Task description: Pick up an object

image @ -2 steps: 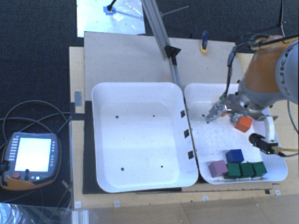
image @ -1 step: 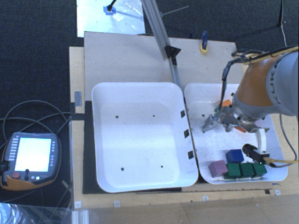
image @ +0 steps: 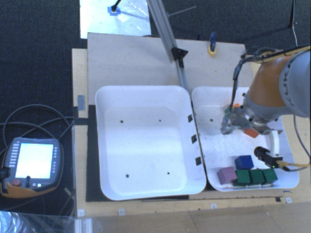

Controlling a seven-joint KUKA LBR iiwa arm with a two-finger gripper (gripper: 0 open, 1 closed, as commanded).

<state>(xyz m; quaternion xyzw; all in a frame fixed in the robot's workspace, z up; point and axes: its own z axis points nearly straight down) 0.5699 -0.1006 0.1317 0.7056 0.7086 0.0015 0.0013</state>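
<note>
My gripper [image: 228, 124] hangs low over the middle of the right bin [image: 211, 113], with the grey and orange arm reaching in from the right. A small orange piece [image: 251, 133] lies just right of it, partly under the wrist. In the bin's near right corner sit a blue block [image: 244, 161], a row of green blocks [image: 253, 177] and a mauve block [image: 226, 174]. These are well clear of the gripper, toward the front edge. Nothing shows held in the gripper.
The left bin [image: 146, 140] stands beside the right one, sharing a wall [image: 195, 140]. A slanted metal pole [image: 165, 28] crosses the back of the bench. A blue clamp [image: 212, 41] sits at the rear edge. A teach pendant [image: 31, 166] lies on the floor at left.
</note>
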